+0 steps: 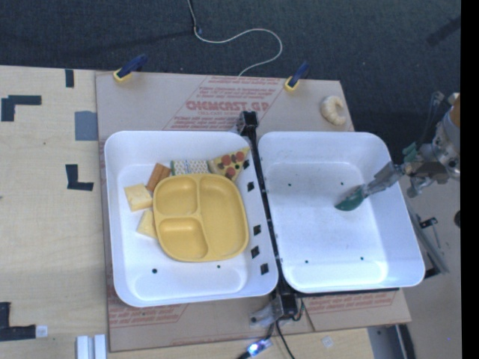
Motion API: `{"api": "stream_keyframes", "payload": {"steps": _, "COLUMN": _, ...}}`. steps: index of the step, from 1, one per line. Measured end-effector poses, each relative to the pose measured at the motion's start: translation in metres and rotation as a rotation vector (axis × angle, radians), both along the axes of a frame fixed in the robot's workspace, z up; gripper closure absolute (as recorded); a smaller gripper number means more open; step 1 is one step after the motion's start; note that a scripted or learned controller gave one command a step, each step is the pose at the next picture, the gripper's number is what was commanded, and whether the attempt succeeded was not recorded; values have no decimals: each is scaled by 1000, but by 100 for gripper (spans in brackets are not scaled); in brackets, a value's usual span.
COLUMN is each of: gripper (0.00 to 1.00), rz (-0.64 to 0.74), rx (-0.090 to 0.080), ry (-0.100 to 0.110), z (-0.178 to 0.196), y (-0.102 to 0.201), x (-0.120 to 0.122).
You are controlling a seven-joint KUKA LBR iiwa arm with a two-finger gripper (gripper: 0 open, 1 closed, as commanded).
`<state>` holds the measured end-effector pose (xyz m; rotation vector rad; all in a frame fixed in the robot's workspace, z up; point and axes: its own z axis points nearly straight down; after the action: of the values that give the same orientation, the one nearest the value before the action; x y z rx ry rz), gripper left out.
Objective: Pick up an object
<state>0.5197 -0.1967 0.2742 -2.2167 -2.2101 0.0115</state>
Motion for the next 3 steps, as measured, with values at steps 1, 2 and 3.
{"api": "stream_keyframes", "payload": {"steps": 1, "gripper": 0, "rz": 4, "rx": -3, "ry": -12, "z": 6, "y": 0, "x": 2}}
{"api": "stream_keyframes", "payload": {"steps": 2, "gripper": 0, "rz": 4, "rx": -2, "ry": -8, "z": -37, "y": 3, "x": 0}}
{"api": "stream_keyframes", "payload": {"steps": 3, "gripper": 0, "rz": 4, "rx": -2, "ry": -8, "z": -82, "y": 0, "x": 2}}
